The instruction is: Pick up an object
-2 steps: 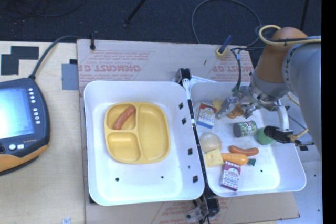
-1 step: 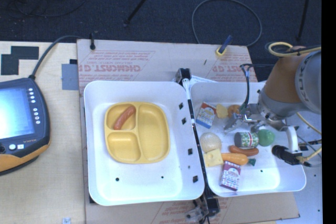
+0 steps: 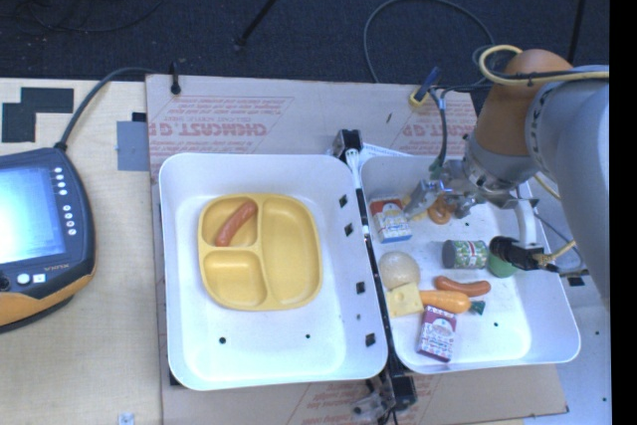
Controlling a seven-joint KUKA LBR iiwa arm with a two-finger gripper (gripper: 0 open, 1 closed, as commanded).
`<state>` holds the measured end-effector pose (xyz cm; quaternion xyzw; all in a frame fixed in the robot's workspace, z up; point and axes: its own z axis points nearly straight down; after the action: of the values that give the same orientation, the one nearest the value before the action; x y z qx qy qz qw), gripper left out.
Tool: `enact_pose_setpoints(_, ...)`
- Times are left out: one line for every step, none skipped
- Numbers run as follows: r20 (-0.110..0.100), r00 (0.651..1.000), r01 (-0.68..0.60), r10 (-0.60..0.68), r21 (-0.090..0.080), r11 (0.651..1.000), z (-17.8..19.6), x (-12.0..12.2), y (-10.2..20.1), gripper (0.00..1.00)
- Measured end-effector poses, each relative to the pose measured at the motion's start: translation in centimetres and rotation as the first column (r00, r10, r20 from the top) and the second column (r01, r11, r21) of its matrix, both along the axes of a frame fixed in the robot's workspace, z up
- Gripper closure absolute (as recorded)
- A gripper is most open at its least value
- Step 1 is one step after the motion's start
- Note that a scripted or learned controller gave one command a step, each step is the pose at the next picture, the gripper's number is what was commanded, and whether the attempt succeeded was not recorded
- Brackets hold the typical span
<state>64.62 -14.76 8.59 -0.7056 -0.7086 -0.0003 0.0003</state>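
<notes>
My gripper (image 3: 438, 194) hangs low over the back of the right bin (image 3: 557, 333), right by a small orange pretzel-shaped piece (image 3: 444, 210). Just left of it lies a small red, white and blue box (image 3: 392, 223). A grey-green can (image 3: 465, 254) lies on its side in front of the gripper. Nearer the front are a pale round ball (image 3: 399, 267), a yellow cheese wedge (image 3: 403, 300), an orange carrot (image 3: 445, 302), a reddish sausage (image 3: 464, 286) and a red packet (image 3: 437, 332). Nothing shows clearly between the fingers.
The left bin (image 3: 189, 333) holds a yellow divided plate (image 3: 289, 259) with a sausage (image 3: 236, 221) in its back-left compartment. A tablet-like pendant (image 3: 40, 229) rests on the bench at far left. The grey arm (image 3: 557, 129) covers the right bin's back right corner.
</notes>
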Motion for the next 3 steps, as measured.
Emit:
enact_pose_setpoints(-0.004, 1.000, 0.009, -0.009, -0.001, 1.000, 0.1, -7.8, 2.6, 0.00)
enact_pose_setpoints(-0.001, 1.000, 0.001, -0.001, 0.000, 1.000, 0.0, -1.9, 4.4, 0.00)
enact_pose_setpoints(-0.004, 1.000, 0.003, -0.003, 0.000, 1.000, 0.0, -0.2, 6.5, 0.00)
